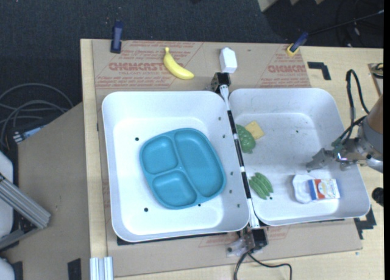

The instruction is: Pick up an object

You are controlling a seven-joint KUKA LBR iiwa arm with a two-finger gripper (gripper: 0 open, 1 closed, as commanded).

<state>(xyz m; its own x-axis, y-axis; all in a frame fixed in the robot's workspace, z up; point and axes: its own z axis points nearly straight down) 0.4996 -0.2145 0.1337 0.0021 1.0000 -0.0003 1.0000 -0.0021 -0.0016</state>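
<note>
In the camera view, two white bins sit side by side on the bench. The left bin [116, 151] holds a blue divided plate [181, 167] near its middle. The right bin [329, 105] holds a green leafy piece [246, 139] touching a yellow block [255, 129] at its left wall, a green pod [261, 184] lower down, and a white packet [315, 189] at lower right. The gripper [326, 157] hangs at the frame's right, just above the packet, fingers apart and holding nothing. A banana [177, 66] lies on the bench above the left bin.

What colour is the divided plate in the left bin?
Light blue; the divided plate shows plainly in the camera view.
</note>
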